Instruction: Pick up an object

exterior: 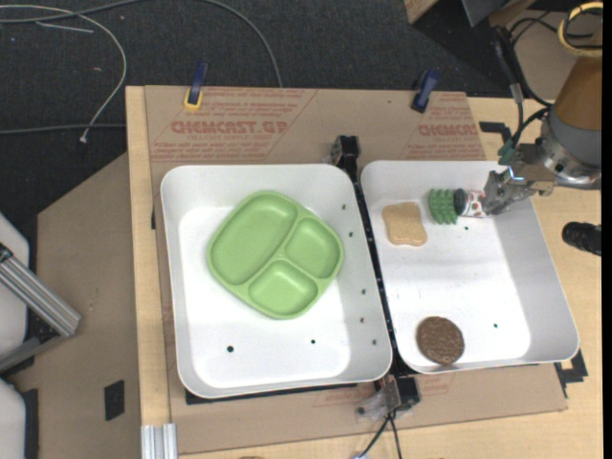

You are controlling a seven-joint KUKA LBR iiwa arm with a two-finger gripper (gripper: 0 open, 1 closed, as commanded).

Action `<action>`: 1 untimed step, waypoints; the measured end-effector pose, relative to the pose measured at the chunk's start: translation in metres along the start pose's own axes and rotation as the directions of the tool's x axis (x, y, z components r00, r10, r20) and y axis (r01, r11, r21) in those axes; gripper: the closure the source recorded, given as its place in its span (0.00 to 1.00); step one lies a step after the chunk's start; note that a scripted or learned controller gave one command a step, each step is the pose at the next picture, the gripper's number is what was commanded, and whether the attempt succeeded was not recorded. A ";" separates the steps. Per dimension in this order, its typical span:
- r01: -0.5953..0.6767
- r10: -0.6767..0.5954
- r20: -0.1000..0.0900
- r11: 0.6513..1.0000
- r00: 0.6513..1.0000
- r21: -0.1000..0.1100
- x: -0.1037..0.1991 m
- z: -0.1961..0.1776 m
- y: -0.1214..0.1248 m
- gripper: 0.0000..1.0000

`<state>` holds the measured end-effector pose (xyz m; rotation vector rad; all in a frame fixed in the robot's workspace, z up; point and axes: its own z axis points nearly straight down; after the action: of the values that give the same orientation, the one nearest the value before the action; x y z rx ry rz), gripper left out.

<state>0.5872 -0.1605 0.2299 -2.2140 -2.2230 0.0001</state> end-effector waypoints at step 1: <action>0.001 -0.001 0.000 1.000 1.000 -0.001 0.044 -0.002 -0.004 1.00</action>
<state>0.5826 -0.1167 0.2325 -2.2132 -2.2247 -0.0014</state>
